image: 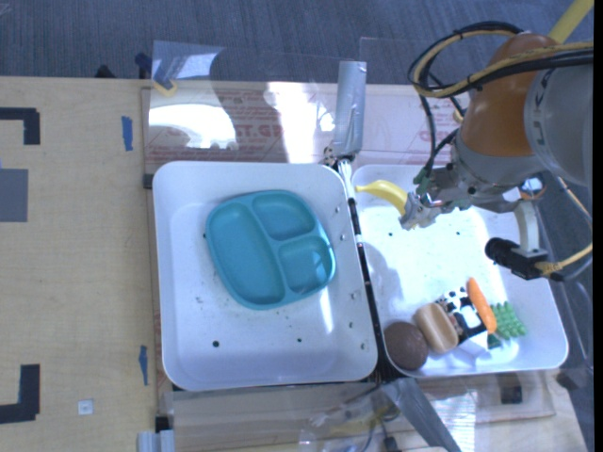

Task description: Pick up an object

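My gripper [415,217] hangs over the far left part of the right bin [415,262], just right of a yellow banana [381,192] that lies by the bin's back left corner. The fingertips are near the banana's right end, and nothing shows between them. At the bin's near side lie a brown round thing [406,344], a tan bun-shaped toy [436,326], a black and white toy [462,311], an orange carrot [481,307] and a green piece [509,321].
The left bin [179,205] holds a blue divided plate [270,248]. A grey upright post [350,111] stands behind the wall between the bins. A black fitting [513,255] on the arm juts over the right bin's right side.
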